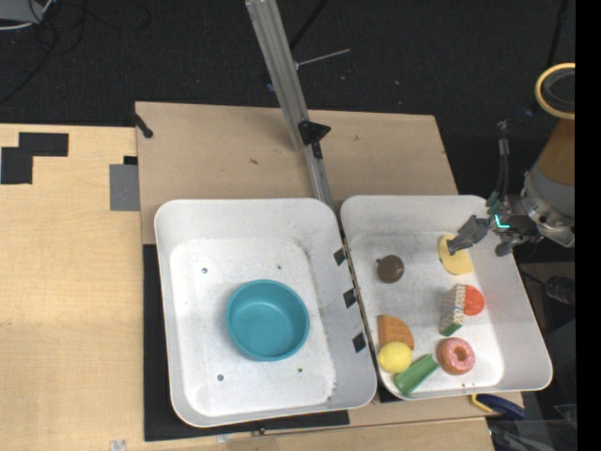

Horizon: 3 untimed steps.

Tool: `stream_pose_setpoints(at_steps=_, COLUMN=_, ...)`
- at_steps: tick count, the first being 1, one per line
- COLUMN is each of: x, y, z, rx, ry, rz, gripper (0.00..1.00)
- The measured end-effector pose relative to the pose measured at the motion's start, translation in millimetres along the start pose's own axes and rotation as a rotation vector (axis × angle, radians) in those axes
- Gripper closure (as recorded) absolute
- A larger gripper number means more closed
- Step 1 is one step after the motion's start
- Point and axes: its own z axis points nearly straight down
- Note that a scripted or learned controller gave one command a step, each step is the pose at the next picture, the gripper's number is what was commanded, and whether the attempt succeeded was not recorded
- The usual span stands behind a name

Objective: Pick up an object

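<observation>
Pale yellow and rounded, a small toy food piece [457, 260] is seen at the upper right of the right white bin [413, 216]. Just above it the two-finger gripper [485, 238] is spread open, nothing held between its fingers. A teal round bowl [268, 320] is set in the left white bin [197, 224].

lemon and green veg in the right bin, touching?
Touching. The camera view shows the lemon resting against the upper end of the green vegetable, with no white bin floor between them, near the right bin's front rim.
</observation>
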Motion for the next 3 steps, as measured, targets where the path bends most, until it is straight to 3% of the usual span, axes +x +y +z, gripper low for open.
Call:
stream_pose_setpoints(at_steps=1, x=0.0, y=0.0, z=0.0, rx=0.000, ry=0.000, rz=0.000, gripper=0.00)
stream_pose_setpoints(at_steps=3, x=10.0, y=-3.0, z=111.4, rx=0.004, ry=0.001, rz=-0.001, gripper=0.00)
